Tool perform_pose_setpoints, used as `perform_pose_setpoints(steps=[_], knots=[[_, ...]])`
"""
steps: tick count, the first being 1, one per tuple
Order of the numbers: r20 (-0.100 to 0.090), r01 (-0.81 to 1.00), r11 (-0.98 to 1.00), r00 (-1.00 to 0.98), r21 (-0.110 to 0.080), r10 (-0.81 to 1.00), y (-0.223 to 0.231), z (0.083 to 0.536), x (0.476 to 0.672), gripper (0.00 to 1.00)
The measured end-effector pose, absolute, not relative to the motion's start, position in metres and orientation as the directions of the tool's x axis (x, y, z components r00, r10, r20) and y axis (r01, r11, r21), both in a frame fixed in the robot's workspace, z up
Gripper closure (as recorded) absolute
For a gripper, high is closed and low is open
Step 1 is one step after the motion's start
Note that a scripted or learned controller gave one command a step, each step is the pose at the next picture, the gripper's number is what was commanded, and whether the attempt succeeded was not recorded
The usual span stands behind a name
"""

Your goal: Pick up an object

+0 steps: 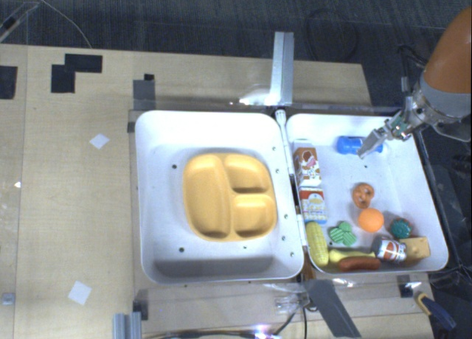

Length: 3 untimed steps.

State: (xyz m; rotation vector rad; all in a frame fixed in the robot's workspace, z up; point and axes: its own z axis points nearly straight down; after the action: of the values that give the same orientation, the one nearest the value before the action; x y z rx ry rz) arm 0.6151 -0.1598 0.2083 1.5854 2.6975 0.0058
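Currently | gripper (371, 143) is hovering at the blue block (352, 144) in the right bin's (431, 205) far end, grip width impossible to tell | risk: fingers are meeting the block's edge, nudging it aside | the bin's back wall is crowding the approach.

Seemingly smooth plastic bins (158, 183)
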Motion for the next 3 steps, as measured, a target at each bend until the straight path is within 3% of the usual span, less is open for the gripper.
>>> perform_pose_setpoints(steps=[1, 2, 3], knots=[[-0.001, 0.820, 0.573, -0.573, 0.001, 0.820, -0.156, 0.147, 0.503, 0.00], [0.000, 0.986, 0.168, -0.168, 0.001, 0.986, -0.170, 0.094, 0.487, 0.00], [-0.003, 0.985, 0.175, -0.175, 0.009, 0.985, -0.170, 0.107, 0.490, 1.00]])
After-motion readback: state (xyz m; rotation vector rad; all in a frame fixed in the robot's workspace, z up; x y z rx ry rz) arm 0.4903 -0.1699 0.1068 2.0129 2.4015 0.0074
